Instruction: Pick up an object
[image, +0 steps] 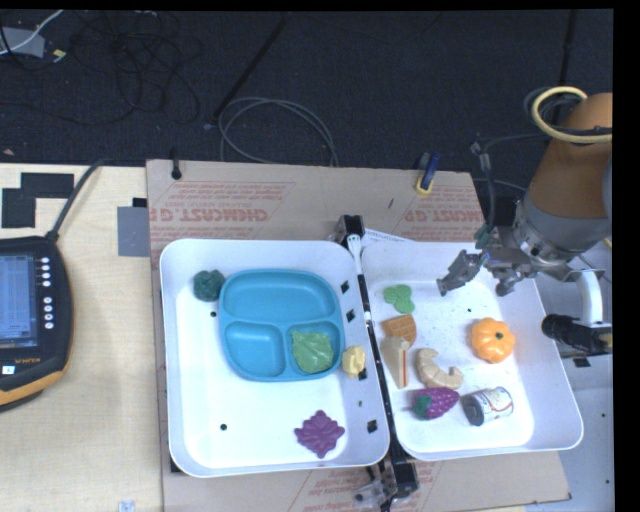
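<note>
Orange pumpkin (492, 339) sits near the gripper (478, 272), fingers spread wide, holding nothing; descend centred, then close.

Even overhead light (soft, slightly grainy)

One fixed camera is looking down at a slant on the left bin (190, 400) and right bin (545, 400), the arm (570, 190) entering from the right.
</note>
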